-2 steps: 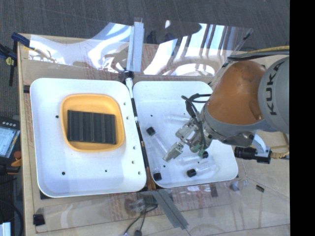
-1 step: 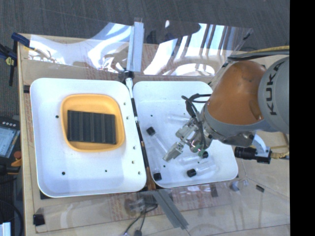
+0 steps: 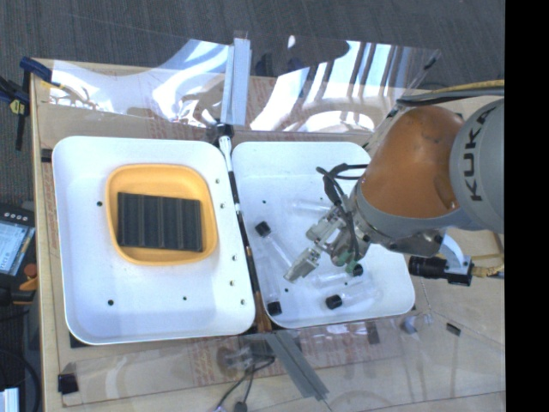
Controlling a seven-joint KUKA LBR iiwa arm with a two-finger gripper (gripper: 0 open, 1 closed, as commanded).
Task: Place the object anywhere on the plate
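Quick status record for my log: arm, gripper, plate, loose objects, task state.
arm: reaches in from the right, over the right bin
gripper: low over the right bin floor, fingers' state unclear
plate: yellow, dark ribbed inset, in the left bin
loose objects: black piece, another, a third by the lower rim, all in the right bin
task state: nothing on the plate yet

The grey arm (image 3: 429, 174) reaches in from the right, its orange band above the wrist. Its gripper (image 3: 302, 269) points down and left over the right bin's (image 3: 283, 166) middle.
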